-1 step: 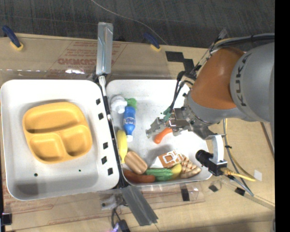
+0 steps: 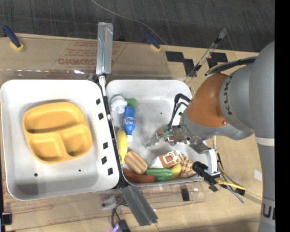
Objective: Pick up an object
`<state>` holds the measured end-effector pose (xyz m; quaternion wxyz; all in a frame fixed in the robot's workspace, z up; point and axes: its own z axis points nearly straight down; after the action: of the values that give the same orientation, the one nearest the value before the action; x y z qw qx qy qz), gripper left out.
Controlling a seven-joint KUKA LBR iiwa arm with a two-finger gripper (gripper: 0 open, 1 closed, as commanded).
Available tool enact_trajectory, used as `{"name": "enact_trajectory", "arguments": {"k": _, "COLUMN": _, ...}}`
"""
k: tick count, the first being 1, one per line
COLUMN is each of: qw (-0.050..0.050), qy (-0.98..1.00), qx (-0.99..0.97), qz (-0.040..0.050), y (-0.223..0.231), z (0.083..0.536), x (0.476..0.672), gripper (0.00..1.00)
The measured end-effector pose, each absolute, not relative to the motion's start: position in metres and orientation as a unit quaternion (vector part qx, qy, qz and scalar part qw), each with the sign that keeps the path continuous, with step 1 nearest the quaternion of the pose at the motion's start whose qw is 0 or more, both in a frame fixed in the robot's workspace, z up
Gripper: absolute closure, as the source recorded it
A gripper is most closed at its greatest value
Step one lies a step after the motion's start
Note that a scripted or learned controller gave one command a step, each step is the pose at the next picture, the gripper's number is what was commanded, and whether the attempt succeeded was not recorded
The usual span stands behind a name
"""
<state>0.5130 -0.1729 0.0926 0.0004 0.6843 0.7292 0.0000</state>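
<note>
While the toy food lies heaped along the near edge of the right bin [image 2: 150, 88], nothing there appears lifted: a red sausage [image 2: 140, 178], a green pepper [image 2: 160, 173], a bread roll [image 2: 136, 162] and an orange-and-white carton [image 2: 171, 159] all rest on the bin floor. Just above the carton, the gripper [image 2: 160, 135] hangs low inside the bin, over bare white floor. Its metal parts are small and blurred, and I cannot tell how they are set; no object is visible in them. Beside it, toward the divider, lie a yellow banana [image 2: 121, 144] and a blue bottle [image 2: 129, 120], with a green item [image 2: 132, 102] at the far end. The left bin [image 2: 19, 178] carries a yellow compartment tray [image 2: 57, 131]. Judgement: the pick is not yet achieved; grasp and lift both remain.
</note>
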Motion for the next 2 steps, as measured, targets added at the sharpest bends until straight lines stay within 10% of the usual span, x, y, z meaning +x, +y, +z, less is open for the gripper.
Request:
{"name": "enact_trajectory", "arguments": {"k": 1, "qw": -0.002, "qy": 0.726, "qx": 0.688, "qz": -0.0003, "y": -0.1321, "z": 0.0914, "x": 0.5692, "gripper": 0.0}}
{"name": "enact_trajectory", "arguments": {"k": 2, "qw": -0.002, "qy": 0.726, "qx": 0.688, "qz": -0.0013, "y": -0.1334, "z": 0.1008, "x": 0.5687, "gripper": 1.0}}
